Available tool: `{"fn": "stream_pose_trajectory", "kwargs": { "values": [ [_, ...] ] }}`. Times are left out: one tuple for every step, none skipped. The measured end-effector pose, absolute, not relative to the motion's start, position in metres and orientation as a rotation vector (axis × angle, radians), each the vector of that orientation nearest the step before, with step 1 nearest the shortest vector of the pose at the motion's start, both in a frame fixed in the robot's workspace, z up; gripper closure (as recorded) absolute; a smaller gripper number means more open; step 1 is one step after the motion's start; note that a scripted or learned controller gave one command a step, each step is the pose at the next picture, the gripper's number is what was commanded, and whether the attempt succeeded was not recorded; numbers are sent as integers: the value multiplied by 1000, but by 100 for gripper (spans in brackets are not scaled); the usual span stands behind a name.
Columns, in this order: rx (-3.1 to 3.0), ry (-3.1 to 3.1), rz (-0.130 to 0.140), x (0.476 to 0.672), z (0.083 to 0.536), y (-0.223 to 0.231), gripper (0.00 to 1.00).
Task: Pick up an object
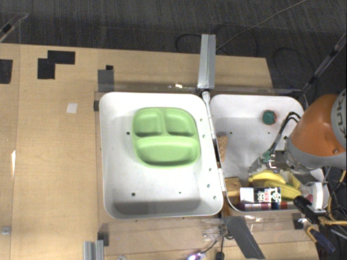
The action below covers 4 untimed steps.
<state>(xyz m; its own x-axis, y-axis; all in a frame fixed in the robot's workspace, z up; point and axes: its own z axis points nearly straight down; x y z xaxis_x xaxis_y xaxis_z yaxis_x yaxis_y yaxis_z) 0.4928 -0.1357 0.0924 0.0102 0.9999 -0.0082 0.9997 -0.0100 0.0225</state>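
Reaching in from the right, the arm [320,131] sits over the right bin [238,110], its grey body and orange band covering that bin's far right side and cut off by the frame edge. The gripper [275,158] is low over the near right part of the bin, just above the banana [274,179]. Its fingers are small, dark and mixed with cables and metal parts; whether they are spread or pressed together cannot be told, and nothing can be seen between them.

Candidate objects lie crowded along the near wall of the right bin. The banana lies across the top of the group, partly hidden under the wrist. Just in front of it sits a small box with a white end and dark printed face [261,194], touching or nearly touching the banana. A red marker-like item [265,205] lies along the near rim; its detail is too fine to read. A tan block [233,187] sits at the bin's near left corner, partly cut by the divider. A small green round object [268,116] rests alone near the far wall, well apart from the rest.

Open floor remains in the right bin's far left and middle. The left bin [116,161] holds a green divided tray [164,136], set towards the far side, with bare white floor around it, widest along the near edge.
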Motion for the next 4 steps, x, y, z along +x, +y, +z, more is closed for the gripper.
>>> {"fn": "stream_pose_trajectory", "kwargs": {
  "values": [
    [2209,2198,25,496,103,-132,100],
    [2051,2373,8,627,187,-46,100],
    [2051,2373,7,627,187,-46,0],
    [2156,2281,3,614,96,-94,0]
  ]
}}
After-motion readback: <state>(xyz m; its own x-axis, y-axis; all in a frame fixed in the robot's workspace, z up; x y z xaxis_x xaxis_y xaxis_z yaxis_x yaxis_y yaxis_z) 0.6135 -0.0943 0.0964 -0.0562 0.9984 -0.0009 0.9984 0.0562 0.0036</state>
